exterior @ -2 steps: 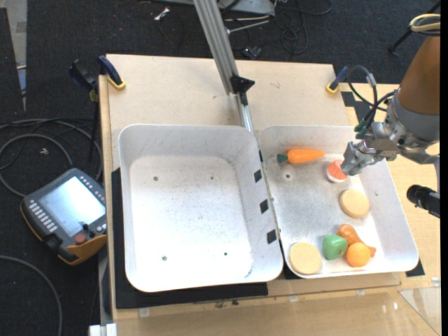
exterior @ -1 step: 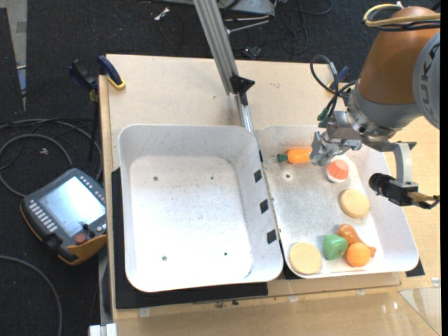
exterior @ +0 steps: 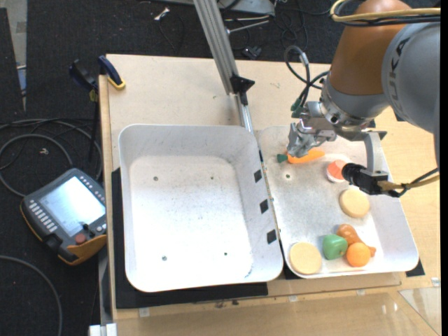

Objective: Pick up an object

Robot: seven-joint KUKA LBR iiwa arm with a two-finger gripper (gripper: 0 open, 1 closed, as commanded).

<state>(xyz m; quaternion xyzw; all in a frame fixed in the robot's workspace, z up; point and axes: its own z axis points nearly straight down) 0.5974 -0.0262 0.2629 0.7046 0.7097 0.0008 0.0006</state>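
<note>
round cream disc [exterior: 305, 257] lies nearest; my gripper [exterior: 302, 148] sits low over the orange carrot [exterior: 308, 157], its grasp unclear.

Robotics lab: teach pendant [exterior: 64, 215] on floor, loose cables [exterior: 28, 152], 2 white bins [exterior: 189, 135] on bench.

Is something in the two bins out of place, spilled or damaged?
Nothing stands out. The toy foods all lie inside the right bin: a carrot under the gripper, two pale discs, a green piece and an orange ball. Nothing looks spilled or broken.
</note>
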